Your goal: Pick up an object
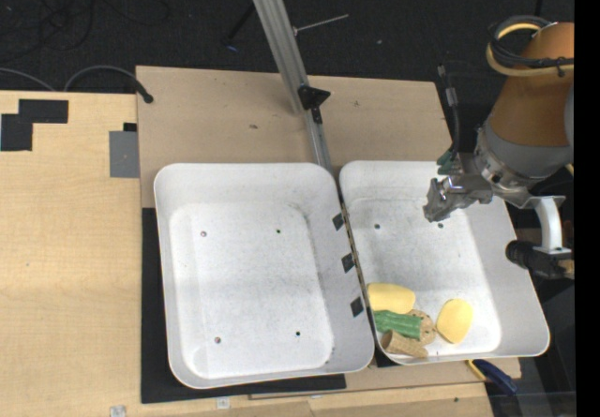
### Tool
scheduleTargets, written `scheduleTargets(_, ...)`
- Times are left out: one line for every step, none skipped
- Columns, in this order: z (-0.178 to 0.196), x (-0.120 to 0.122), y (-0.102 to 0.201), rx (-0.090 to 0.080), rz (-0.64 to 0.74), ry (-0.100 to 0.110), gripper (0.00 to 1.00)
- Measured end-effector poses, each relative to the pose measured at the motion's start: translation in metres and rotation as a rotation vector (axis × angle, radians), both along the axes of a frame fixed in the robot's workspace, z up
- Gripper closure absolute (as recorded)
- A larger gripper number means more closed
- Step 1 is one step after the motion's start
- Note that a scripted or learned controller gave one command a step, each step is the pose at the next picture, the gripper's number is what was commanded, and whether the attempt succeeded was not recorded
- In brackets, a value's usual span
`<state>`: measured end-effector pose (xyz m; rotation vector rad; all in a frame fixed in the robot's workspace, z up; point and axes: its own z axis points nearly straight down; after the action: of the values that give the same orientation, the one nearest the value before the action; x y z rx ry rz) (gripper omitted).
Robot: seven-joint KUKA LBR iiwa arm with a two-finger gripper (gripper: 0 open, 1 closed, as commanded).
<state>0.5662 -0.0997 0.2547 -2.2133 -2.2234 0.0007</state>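
Gripper (439,209) over right bin (525,321), finger state unclear; yellow object (390,297) well below.

A single fixed camera looks down at a slant from above the bench, far enough back to take in both white bins: the left bin (248,275) and the right bin (450,246) (the arm (530,115) enters from the frame's right, over the right bin's far corner).

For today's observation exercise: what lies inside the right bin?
Inside the right bin: two yellow pieces, a green piece, a tan piece. Anything beneath them is covered.
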Motion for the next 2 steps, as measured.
scheduleTargets(0.004,0.004,0.054,0.000,0.000,-0.001,1.00)
scheduleTargets(-0.012,0.008,0.114,0.000,0.000,0.003,1.00)
